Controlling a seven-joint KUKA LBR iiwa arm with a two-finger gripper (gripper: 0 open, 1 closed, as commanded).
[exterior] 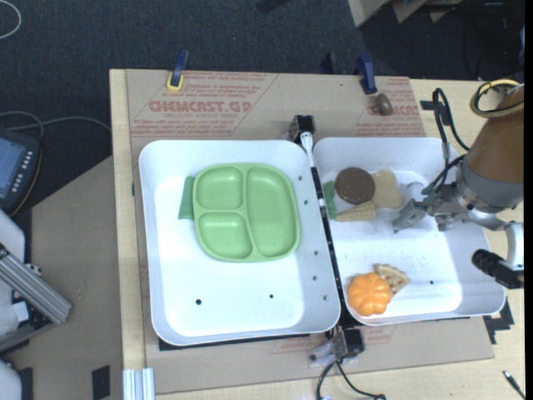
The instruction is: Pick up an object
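Observation:
The right bin point(420, 261) holds a round brown disc point(355, 185), a pale beige piece point(387, 188) beside it and a tan wedge point(356, 213) just below them. An orange pumpkin-shaped toy point(369, 294) sits at the bin's front, touching a small tan cracker-like piece point(391, 276). My gripper point(415, 217) hangs low over the middle of the right bin, just right of the beige piece and the wedge. Nothing shows held in it. The arm with its orange band point(500, 140) comes in from the right.
A green three-compartment plate point(246, 211) lies in the left bin point(225, 315). Clamps point(177, 72) point(365, 73) stand at the bench's back edge. Cables run along the right bin's far right side.

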